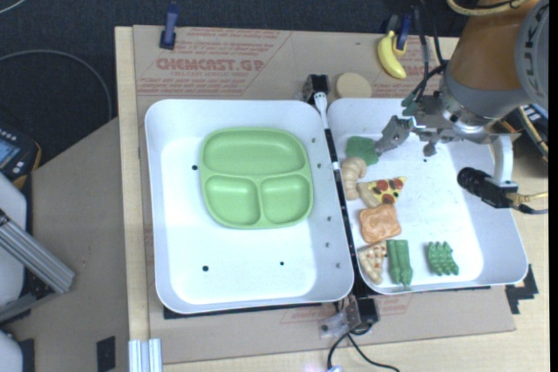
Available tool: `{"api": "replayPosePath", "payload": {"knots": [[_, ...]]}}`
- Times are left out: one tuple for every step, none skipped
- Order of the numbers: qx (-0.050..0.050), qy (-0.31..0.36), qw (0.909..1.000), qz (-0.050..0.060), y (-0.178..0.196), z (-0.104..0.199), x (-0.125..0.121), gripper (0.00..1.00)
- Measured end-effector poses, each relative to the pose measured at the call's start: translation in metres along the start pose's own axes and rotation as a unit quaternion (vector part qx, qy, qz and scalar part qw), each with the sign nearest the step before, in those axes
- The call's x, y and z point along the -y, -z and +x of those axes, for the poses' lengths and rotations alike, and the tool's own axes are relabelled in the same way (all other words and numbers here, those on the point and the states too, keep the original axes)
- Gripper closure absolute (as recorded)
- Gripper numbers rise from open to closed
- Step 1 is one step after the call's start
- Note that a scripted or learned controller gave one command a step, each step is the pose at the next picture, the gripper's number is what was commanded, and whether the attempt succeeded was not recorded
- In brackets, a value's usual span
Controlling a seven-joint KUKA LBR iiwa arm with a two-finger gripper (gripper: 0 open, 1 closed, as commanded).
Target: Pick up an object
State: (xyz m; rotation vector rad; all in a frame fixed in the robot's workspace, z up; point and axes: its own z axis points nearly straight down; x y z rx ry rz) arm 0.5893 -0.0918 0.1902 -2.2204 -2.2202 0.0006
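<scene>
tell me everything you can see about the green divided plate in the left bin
The green divided plate is pale green with a matte, plastic look and a rounded rectangular outline. Raised ridges split it into three compartments: one wide one at the far side and two smaller ones at the near side. It lies flat and right side up on the floor of the left bin, toward the far half, clear of the walls. Nothing sits in it or touches it besides the bin floor.

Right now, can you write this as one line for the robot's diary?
task: pick up an object | gripper: over right bin, beside green toy | holding: nothing seen | left bin: green plate
</scene>
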Motion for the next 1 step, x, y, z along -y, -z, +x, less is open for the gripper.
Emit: {"api": "replayPosePath", "payload": {"knots": [[-0.002, 0.003, 1.0000, 0.002, 0.0185, 0.0684, 0.0656, 0.00]]}}
